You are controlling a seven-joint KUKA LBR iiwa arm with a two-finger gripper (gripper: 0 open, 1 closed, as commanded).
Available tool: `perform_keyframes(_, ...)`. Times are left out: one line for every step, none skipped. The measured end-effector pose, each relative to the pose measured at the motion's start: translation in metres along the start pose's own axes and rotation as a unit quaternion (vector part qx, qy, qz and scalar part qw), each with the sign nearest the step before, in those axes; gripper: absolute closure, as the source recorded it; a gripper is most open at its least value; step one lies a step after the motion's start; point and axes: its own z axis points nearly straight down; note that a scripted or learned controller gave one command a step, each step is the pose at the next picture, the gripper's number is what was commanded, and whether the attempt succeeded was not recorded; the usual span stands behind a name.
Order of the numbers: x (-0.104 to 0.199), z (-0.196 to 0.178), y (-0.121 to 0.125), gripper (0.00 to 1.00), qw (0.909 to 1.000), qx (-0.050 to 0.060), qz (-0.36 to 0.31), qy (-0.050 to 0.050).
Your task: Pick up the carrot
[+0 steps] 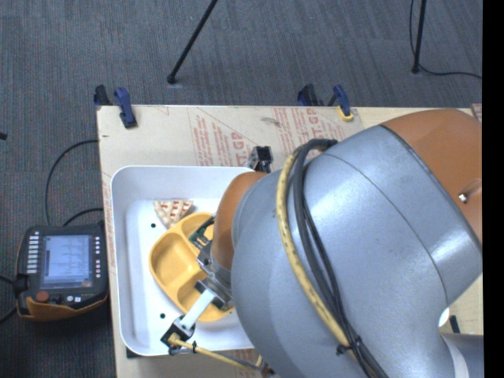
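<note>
The gripper (pixel 206 262) is hovering over the yellow tray (pixel 168 264) by the bin's (pixel 135 290) left edge. Its grip and the carrot's direction cannot be told.

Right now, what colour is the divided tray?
Yellow; the divided tray shows best in the camera view.

The grey arm (pixel 354 250) reaches in from the right; wrist (pixel 230 215) bent downward.

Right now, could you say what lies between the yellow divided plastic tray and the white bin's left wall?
Bare bin floor alone, from yellow tray to wall, in the camera view.
</note>
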Motion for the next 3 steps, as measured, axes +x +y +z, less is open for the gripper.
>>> perform_keyframes(0.041,-0.092,-0.049,1.00,0.9993,0.001,0.037,-0.002)
perform_keyframes(-0.044,-0.146,0.048,1.00,0.9996,0.001,-0.027,-0.002)
perform_keyframes(-0.068,-0.098,0.074,1.00,0.9844,0.002,-0.176,-0.002)
